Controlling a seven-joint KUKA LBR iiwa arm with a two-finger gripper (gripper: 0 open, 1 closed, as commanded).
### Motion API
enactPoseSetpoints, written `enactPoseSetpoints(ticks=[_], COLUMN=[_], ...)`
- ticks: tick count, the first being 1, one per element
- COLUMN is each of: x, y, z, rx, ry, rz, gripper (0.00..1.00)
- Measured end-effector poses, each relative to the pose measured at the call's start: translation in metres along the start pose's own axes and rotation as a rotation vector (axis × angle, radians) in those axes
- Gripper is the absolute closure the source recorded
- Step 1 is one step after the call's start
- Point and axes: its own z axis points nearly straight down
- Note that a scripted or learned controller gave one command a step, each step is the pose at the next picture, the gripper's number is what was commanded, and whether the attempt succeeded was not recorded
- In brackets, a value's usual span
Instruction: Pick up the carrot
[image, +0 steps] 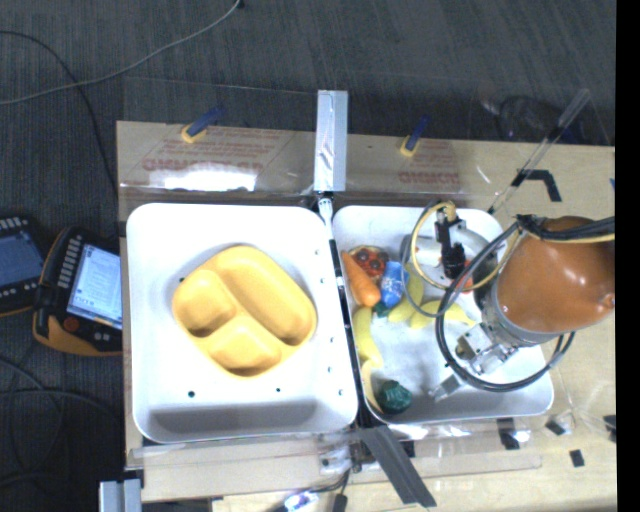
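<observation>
The orange tapered toy carrot (360, 282) lies ungrasped in the far left corner of the right shallow white bin (538, 403), just beside a small blue object (392, 285). The claw (478, 348) hangs over that bin's right half, apart from the carrot; I cannot tell whether it is spread or pressed together. This looks like the approach step: next it needs to cross toward the bin's left wall and descend squarely over the carrot.

Even overhead light, slightly soft focus

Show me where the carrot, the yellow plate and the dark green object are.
carrot (361, 283), camera view, middle of its orange body
yellow plate (250, 268), camera view, its bare upper compartment
dark green object (396, 397), camera view, its middle
</observation>
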Motion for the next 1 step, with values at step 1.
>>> enactPoseSetpoints(ticks=[1], x=[0.0147], y=[0.0066], z=[0.0006], rx=[0.004], ry=[-0.006], rz=[-0.492], gripper=[0.00])
